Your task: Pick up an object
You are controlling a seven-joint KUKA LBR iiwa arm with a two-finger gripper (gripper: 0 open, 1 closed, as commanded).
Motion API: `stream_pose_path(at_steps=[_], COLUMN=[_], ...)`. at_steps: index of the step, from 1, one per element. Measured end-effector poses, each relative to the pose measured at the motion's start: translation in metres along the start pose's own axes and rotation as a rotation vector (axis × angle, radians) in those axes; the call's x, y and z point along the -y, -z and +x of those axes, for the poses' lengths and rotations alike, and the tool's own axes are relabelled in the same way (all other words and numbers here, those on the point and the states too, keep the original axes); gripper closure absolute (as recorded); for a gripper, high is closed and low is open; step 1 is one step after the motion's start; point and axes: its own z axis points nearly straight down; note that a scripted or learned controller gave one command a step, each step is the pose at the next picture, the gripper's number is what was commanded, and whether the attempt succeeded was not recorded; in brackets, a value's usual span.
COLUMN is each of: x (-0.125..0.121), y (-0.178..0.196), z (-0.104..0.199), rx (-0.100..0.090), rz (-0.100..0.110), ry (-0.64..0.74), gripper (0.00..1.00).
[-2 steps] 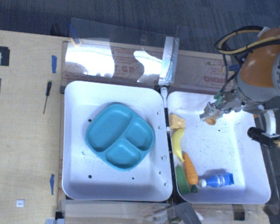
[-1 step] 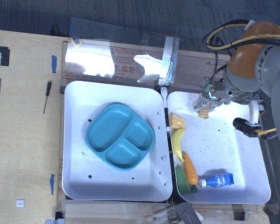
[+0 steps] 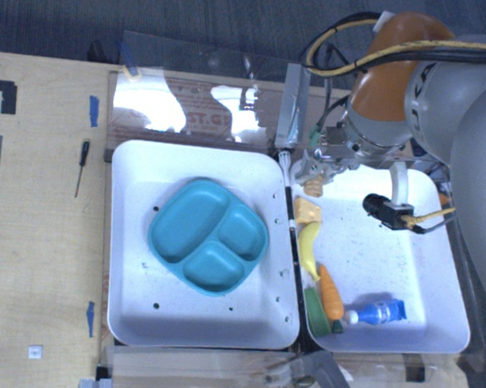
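In the camera view, the table (image 3: pixel 26 254) carries 2 white bins side by side. The left bin (image 3: pixel 123 305) holds just 1 thing, a blue divided plate (image 3: pixel 210 235), lying flat near its middle. The right bin (image 3: pixel 434 332) has the loose pieces, and they crowd its left wall in a rough line, likely because the sloped side lets them slide and settle there. Nearest the far corner is a small tan piece (image 3: pixel 314 187). Next comes a pale orange chunk (image 3: pixel 307 211), then a banana (image 3: pixel 308 247) lying lengthwise along the wall, then a carrot (image 3: pixel 330 294) angled away from it, with a green item (image 3: pixel 315 315) tucked against the near corner. A blue bottle (image 3: pixel 376 312) lies on its side just beside the carrot's lower end. The arm (image 3: pixel 389 67) reaches in from the right and bends down over the far left corner of the right bin, which puts the jaws directly above the tan piece. That placement suggests the tan piece is the target of this try. Whether the jaws are released or clenched I cannot tell, nor whether they touch the piece. Being so close to the bin wall leaves little room on that side, so a clean grasp looks awkward.
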Motion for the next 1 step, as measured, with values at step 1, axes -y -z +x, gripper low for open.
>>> stream_pose_path(at_steps=[1], x=[-0.0122], y=[0.0020], z=[-0.0192], rx=[0.005], rz=[0.003], ry=[0.046], gripper=[1.00])
